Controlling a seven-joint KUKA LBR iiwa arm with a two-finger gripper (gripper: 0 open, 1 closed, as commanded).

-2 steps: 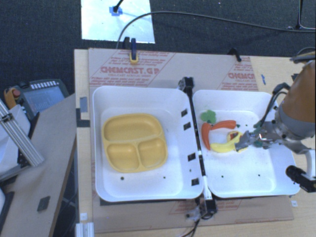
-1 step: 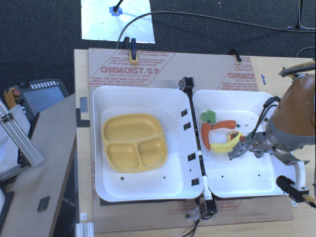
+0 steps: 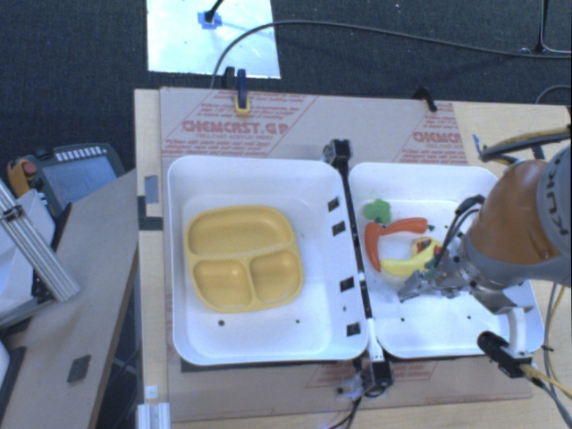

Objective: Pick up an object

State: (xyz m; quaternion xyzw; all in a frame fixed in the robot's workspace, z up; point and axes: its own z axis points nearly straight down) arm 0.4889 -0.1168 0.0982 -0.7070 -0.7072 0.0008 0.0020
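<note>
On the desk, the left bin holds a yellow tray. In the right bin, the arm sets its claw low beside the banana, carrot and green toy. Whether the claw is parted or grips anything, I cannot tell.

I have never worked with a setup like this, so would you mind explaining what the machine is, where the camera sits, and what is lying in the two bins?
This is a single picture from a camera fixed above the bench, looking down at a slant. The grey machine with the orange band is a robot arm reaching in from the right. Its two-finger gripper is down inside the right bin, beside a small cluster of toy food: a yellow banana, orange pieces and a green piece. I cannot tell whether it has hold of anything. The left bin holds a yellow divided tray with three compartments. Both white bins rest on a cardboard sheet.
</note>
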